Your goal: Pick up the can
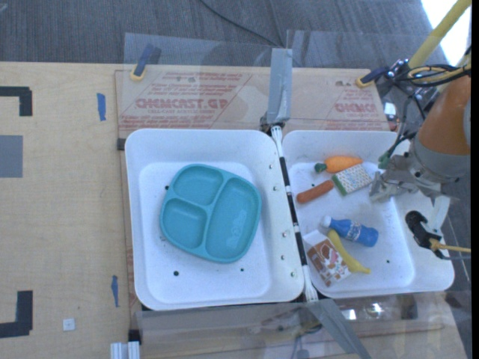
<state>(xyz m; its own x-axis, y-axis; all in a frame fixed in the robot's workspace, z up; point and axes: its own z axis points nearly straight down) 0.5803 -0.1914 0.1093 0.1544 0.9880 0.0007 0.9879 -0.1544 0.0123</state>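
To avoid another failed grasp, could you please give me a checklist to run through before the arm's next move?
1. Can located: cannot tell; nothing in the right white bin plainly reads as one.
2. Gripper above that bin: ok.
3. Room around gripper: not ok; pale green-speckled box and orange carrot lie close.
4. Teal divided plate away in left white bin: ok.
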